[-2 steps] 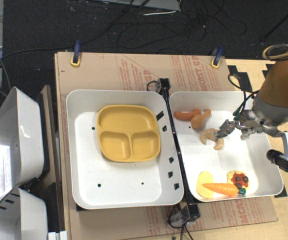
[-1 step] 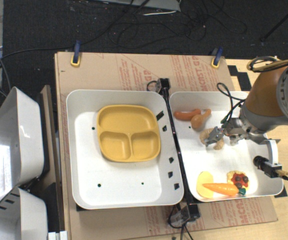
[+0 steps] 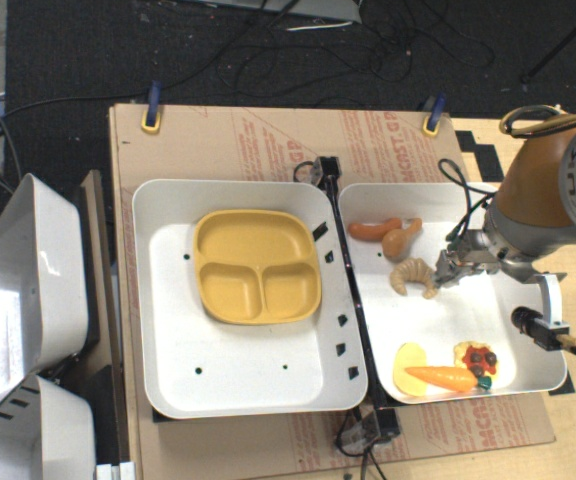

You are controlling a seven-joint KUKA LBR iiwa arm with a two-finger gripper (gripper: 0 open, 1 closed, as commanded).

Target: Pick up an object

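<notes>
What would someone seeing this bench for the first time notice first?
Probably the yellow divided plate lying alone in the left bin. Next, the grey and orange arm reaching from the right, its gripper low over the right bin beside a tan croissant-shaped toy, with a carrot near the front edge.

A: How much of the arm can you make out?

B: Just the wrist end; the right edge cuts the rest off. The gripper is too small and dark to read at its tip.

A: And the croissant?

B: Its right end meets the gripper; whether they touch, I cannot tell.

A: Anything else unclear?

B: The red item near the carrot is too small to name. White containers run off the left edge.
</notes>
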